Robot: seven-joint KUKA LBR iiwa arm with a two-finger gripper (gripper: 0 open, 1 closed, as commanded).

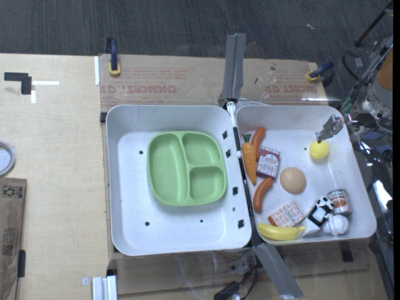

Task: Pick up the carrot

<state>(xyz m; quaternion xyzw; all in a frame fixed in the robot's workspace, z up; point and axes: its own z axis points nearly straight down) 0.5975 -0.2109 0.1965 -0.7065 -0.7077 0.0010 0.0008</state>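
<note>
While a roll of tape and a brown paper bag are lying at the bench's far left edge, a green three-section plate is sitting alone in the left bin, turned slightly askew. Across the divider, the right bin is holding a crowd of toy food. The carrot is lying lengthwise against that bin's left wall, touching a sausage just above it and flanked on its right by a small red box. A second sausage is lying slantwise just below the carrot. Further right, a tan egg is resting near the bin's middle, with a second red box and a banana lying along the bottom edge. A black and white piece, a white ball and a small can are clustering in the lower right corner. A lemon is sitting near the upper right, and the gripper is hovering just above it, well apart from the carrot; whether its fingers are apart or together cannot be told. Two clamps are gripping the cardboard behind the bins.
</note>
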